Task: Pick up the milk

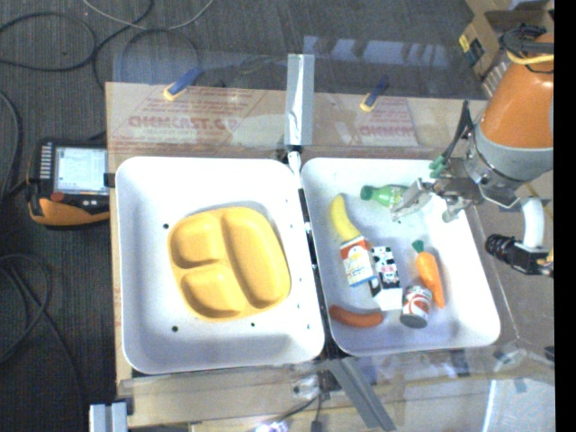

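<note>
You see the milk [386, 268] as a small white carton with black cow-like patches, lying flat on the floor of the right bin [468, 318], near its middle. It sits just beside a white bottle with an orange and blue label [357, 261] on its left, with the carrot [430, 277] close on its right and a can [416, 306] just below it.

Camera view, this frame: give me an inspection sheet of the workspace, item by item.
Surface: two white bins side by side on a bench.
Job's things: milk lies in the right bin, untouched.
Clutter: banana, bottle, carrot, can, sausage, green bottle; yellow tray in the left bin.
Grippers: gripper over the right bin's far edge, holding nothing.
Cables: black loops on the floor.
Surroundings: pendant, cardboard boxes.
</note>
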Robot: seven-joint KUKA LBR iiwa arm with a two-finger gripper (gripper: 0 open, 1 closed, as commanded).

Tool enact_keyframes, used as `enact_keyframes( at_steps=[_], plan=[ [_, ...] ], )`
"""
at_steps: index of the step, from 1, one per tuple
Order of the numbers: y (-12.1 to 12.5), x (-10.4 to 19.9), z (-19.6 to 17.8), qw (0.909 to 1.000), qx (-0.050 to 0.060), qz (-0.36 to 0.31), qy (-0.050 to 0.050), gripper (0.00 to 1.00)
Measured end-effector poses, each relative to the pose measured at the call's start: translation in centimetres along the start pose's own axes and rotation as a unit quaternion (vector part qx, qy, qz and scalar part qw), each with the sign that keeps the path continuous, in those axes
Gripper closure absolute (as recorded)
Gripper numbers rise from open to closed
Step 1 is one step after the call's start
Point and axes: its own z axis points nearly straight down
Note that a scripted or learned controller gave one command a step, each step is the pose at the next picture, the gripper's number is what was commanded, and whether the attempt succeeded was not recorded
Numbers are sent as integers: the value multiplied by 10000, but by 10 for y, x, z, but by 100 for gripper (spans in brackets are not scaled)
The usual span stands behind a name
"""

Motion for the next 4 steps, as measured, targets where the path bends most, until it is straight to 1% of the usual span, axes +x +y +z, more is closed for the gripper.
enact_keyframes(
  at_steps=[1,2,3,4],
  plan=[
    [-2,29,120,9992,6,-390,4,0],
    [-7,20,155,9995,-75,-313,-6,0],
    [-5,21,146,9994,-96,-323,3,100],
    [60,57,65,9971,1,767,-25,100]
  ],
)
